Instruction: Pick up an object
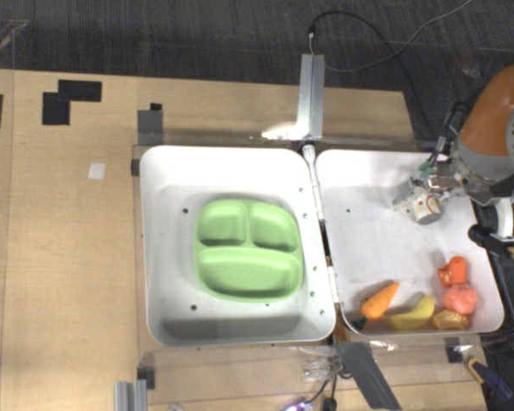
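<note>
Camera view, from above the bench: two shallow white bins are seen side by side, with the grey arm (497, 135) and its orange band reaching in from the right. The gripper (425, 204) is held over the far part of the right bin (368, 229), above bare white floor; whether it is open or closed cannot be told, since its tip is small and blurred against the bin, and nothing can be made out in its hold.

The things that could be picked up are gathered in the near right corner of that bin, well apart from the gripper: a toy carrot (379, 300), a yellow banana-like piece (414, 312) just beside it, a red piece (452, 271), a pink rounded piece (461, 298) and an amber piece (450, 319) against the near wall. A green divided plate (247, 248) is laid in the middle of the left bin (167, 229).

Several failures can be foreseen. If a descent were made where the gripper hangs now, only bare floor would probably be met. Because the pieces are crowded and touching, one could be nudged aside as another is closed upon, or two could be pinched together and dropped. The rounded, likely smooth pieces may well slip from a two-finger grip, and those lying close to the bin walls leave little room, so the rim could be struck.
</note>
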Robot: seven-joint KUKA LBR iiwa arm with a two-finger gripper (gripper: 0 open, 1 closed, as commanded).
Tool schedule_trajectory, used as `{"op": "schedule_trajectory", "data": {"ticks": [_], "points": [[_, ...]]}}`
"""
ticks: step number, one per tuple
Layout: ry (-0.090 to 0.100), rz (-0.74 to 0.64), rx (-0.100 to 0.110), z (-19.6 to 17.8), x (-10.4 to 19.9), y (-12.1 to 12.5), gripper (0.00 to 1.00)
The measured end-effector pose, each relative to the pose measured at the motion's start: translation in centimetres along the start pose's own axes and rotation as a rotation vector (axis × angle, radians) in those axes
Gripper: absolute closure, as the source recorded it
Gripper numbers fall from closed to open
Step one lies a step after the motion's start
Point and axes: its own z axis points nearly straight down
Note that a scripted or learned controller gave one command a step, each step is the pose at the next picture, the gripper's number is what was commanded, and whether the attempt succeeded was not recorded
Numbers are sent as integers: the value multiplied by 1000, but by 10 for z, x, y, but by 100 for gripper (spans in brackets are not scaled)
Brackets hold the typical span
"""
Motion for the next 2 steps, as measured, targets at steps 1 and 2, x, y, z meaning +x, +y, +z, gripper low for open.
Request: {"op": "schedule_trajectory", "data": {"ticks": [1, 2], "points": [[-1, -3, -6, -12, 1, 3, 100], [1, -48, 0, -105, 88, 3, 100]]}}
